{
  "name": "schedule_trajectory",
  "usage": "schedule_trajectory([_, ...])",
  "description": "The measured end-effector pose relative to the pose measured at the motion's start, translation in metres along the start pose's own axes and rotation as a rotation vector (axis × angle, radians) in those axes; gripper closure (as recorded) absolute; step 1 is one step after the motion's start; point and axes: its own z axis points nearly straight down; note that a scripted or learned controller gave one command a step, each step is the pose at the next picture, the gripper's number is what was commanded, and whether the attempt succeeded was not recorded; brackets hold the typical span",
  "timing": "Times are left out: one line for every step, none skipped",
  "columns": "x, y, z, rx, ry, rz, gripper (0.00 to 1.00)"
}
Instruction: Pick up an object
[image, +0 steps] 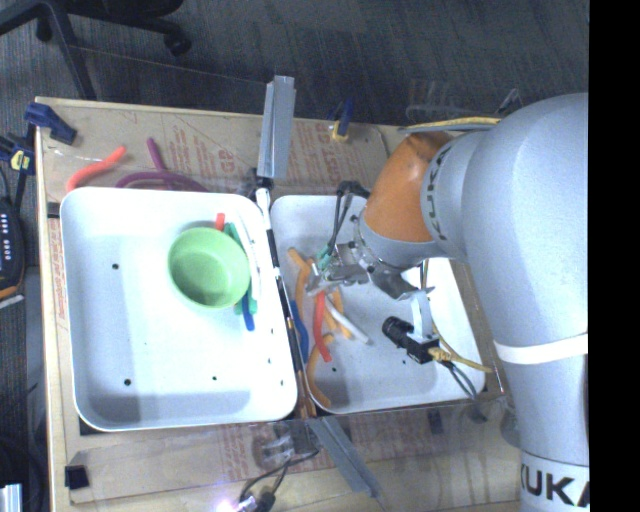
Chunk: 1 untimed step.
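reaching into the right bin (450, 395), the gripper (322, 272) hangs over orange sticks (322, 325) at 9 o'clock of that bin. the picture does not tell its state. it should go straight down on one stick, clear of the wall.

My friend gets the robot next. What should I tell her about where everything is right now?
The gripper is low in the right bin, over a pile of orange and red sticks. I cannot tell if it has one.
The green bowl sits in the left bin, with a few colored sticks poking out beside it.
Done: the arm has reached the pile.
Left: grab one thing and lift it out.
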Motion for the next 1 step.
schedule_trajectory([0.0279,0.0561,-0.0853,0.007,-0.001,-0.095,1.00])
